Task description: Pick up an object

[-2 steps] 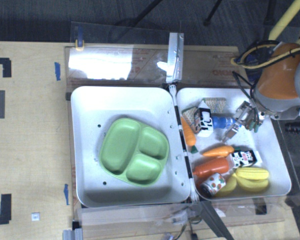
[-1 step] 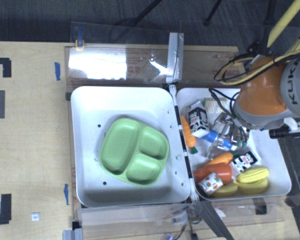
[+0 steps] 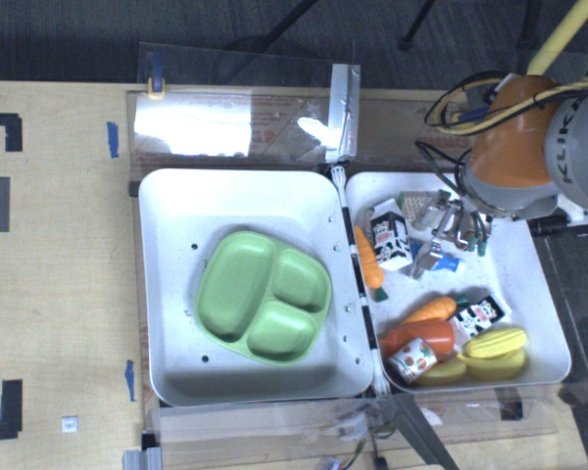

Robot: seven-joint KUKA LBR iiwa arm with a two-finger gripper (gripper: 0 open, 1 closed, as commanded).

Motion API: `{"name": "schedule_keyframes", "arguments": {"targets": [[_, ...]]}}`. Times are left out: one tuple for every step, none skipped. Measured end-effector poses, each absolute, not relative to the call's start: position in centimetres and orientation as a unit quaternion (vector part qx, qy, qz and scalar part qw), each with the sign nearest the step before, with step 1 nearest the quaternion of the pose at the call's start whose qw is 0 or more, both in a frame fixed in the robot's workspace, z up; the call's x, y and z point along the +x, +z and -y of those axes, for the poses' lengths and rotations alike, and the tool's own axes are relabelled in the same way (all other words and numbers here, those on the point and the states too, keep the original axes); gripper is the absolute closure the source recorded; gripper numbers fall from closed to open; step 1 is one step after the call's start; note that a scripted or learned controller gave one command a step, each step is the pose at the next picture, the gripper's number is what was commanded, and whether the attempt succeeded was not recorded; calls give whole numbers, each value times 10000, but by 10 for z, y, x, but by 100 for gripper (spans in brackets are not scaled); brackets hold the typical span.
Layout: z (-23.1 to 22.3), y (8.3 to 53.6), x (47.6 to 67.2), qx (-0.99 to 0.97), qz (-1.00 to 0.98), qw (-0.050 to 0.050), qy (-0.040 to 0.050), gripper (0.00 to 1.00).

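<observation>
My gripper (image 3: pixel 441 238) hangs over the back of the right bin (image 3: pixel 544 302), reaching in from the right under the orange band. Just left of it stands a small black-and-white carton (image 3: pixel 389 240). A blue scrap (image 3: pixel 445 260) lies right under the gripper. An orange carrot (image 3: pixel 369 260) lies along the bin's left wall. At the front of this bin sit another carrot (image 3: pixel 429 311), a red can (image 3: pixel 416 351), a second black-and-white carton (image 3: pixel 480 314) and yellow bananas (image 3: pixel 495 349). Nothing shows between the gripper's fingers.
The left bin (image 3: pixel 167 292) holds a green divided plate (image 3: pixel 263 294). A clear panel and a metal post (image 3: pixel 343 116) stand behind the bins. Cables loop above the arm at the top right.
</observation>
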State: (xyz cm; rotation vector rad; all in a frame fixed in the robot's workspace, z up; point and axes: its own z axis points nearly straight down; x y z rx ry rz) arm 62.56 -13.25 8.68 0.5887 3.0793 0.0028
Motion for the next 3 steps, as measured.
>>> {"name": "schedule_keyframes", "arguments": {"targets": [[132,100,628,1886,-9820,84,21,100],[224,186,604,3463,-9381,36,0,100],[123,211,633,3762,-9265,33,9,100]]}}
